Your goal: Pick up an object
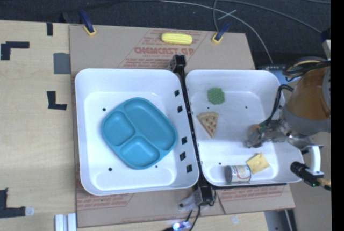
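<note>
Two white bins (86,117): the left one holds one blue divided tray (138,132); the right holds one green disc (216,96), one waffle-like wedge (208,122), one yellow block (258,163), possibly cheese, and one small can (237,173).

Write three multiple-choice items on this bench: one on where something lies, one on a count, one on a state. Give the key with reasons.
1. Where does the blue tray lie?
A. in the left bin
B. in the right bin
C. on the cardboard behind the bins

2. How many loose things lie in the right bin?
A. two
B. four
C. six

3. How does the can rest?
A. upright
B. on its side
C. stacked on the tray

Key: 1 A, the tray sits inside the left bin. 2 B, the green round piece, waffle wedge, yellow block and can. 3 B, its long side lies along the bin's near wall.
</note>
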